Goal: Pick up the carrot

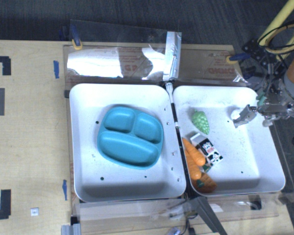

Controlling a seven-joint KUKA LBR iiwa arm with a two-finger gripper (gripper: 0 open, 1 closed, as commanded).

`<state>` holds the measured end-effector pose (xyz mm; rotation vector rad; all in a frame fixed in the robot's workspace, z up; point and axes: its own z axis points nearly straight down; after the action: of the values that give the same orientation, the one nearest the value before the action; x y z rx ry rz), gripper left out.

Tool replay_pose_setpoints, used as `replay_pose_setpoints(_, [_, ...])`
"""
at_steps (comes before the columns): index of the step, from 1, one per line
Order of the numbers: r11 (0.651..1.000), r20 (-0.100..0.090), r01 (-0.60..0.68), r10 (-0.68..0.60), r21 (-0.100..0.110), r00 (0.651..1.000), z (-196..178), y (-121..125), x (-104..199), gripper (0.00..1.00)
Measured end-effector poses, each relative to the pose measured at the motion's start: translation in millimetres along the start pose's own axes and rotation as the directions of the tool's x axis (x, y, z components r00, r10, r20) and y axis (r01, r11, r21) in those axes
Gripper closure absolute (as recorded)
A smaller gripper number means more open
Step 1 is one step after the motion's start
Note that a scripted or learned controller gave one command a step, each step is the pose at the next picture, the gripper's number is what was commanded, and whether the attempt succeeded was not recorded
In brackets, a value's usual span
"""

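Camera view had the gripper (pixel 246 115) at the right bin's (pixel 245 177) right-hand rim, low over the floor; whether it was released or clenched, cannot tell. Nothing seen in its grasp. Carrot (pixel 193 156) lay well apart, down-left of the gripper, against that bin's left wall, long axis running roughly top-to-bottom of view, slightly slanted. Between them: green bumpy toy (pixel 201 121) left of gripper, black-and-white cow toy (pixel 208 151) touching the carrot's near side. Farther left, left bin (pixel 83 131) held a blue divided plate (pixel 131 136).
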<state>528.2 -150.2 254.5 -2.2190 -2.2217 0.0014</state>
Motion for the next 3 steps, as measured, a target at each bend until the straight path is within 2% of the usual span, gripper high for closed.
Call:
replay_pose_setpoints(1, [1.0,0.003,0.01,-0.01,-0.003,1.0,141.0,-46.6,52.4,0.0])
replay_pose_setpoints(2, [0.979,0.0,-0.202,0.202,-0.007,0.979,167.1,-46.9,56.3,0.0])
replay_pose_setpoints(3, [0.936,0.0,-0.352,0.352,-0.003,0.936,165.8,-48.8,58.6,0.0])
